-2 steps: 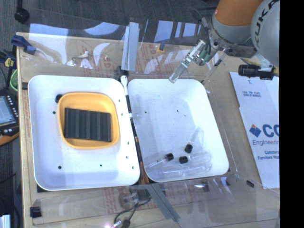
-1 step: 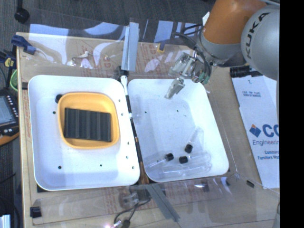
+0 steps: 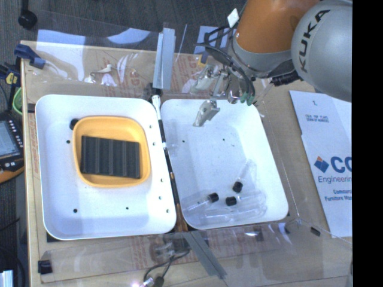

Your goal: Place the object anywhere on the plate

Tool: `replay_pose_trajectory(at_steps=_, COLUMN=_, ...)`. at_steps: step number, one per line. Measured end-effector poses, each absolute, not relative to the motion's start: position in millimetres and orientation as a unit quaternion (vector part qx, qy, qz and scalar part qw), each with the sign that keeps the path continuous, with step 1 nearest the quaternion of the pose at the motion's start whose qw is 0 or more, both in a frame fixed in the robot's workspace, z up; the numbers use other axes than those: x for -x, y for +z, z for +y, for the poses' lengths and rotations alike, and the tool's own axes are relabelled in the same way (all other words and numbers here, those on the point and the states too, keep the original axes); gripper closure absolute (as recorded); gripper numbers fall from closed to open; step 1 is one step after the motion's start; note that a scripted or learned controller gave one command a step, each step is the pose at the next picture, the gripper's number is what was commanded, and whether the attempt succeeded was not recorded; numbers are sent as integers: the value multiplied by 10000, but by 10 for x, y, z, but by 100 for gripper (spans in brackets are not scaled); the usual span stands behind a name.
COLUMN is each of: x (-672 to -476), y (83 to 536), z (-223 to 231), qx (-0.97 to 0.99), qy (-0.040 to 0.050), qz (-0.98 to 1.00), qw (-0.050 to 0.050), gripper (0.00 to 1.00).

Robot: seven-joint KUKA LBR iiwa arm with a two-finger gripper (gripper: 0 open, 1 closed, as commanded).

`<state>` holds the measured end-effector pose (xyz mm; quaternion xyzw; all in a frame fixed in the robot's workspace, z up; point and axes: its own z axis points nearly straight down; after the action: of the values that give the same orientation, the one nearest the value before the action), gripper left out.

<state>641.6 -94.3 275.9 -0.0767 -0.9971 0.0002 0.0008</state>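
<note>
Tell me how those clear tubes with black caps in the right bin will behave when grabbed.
The tubes look round and smooth, so they would probably roll or slip. Clear plastic suggests they are light. They lie bunched together, so one nudge may shift several.

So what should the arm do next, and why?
Probably swing toward the clear tubes and lower. The gripper hangs over the right bin's far end with nothing visible between its fingers, while the tubes lie at the near end and the plate waits in the left bin.
</note>
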Motion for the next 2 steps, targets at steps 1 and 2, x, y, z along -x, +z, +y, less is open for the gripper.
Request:
replay_pose_trajectory(at_steps=1, x=-6465, y=2525, z=-964, qx=-894, qy=0, qz=-9960, qw=2, gripper=0)
replay_pose_trajectory(at_steps=2, x=-6574, y=3055, z=-1722, qx=-2730, qy=7, qz=-9620, qw=-17, gripper=0)
